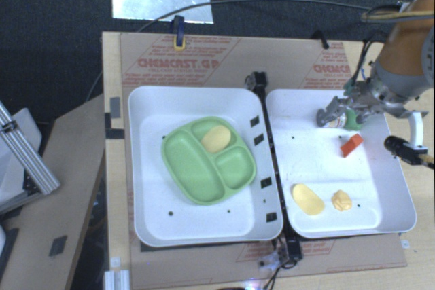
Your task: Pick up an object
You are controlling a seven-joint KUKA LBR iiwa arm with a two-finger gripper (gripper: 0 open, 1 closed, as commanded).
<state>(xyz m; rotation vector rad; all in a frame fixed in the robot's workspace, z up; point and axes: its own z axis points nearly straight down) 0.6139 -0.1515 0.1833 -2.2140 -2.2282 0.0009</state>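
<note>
Green shows just beside the gripper (338, 115), a small green piece (352, 120) low in the far part of the right bin (394, 214), tucked against the metal of the wrist. Whether the fingers are spread, pressed together or pinching that piece cannot be told from this slanted look; the grey hardware blurs into one lump there, and the green piece may simply be lying on the bin floor next to it.

Other candidates lie in the same bin: an orange block (351, 145) near the gripper, a yellow oval (308, 200) and a small yellow lump (342, 200) close together toward the near edge. In the left bin (156, 227) a green divided plate (204, 170) carries a yellow egg-shaped thing (217, 138) in one compartment.

Risks from here, as a guess: the green piece sits close to the bin's far wall, so a closing grip could nudge it against the wall rather than trap it. It is small, and could slip out on the lift. The orange block is near enough to be knocked aside by a descending finger.
</note>
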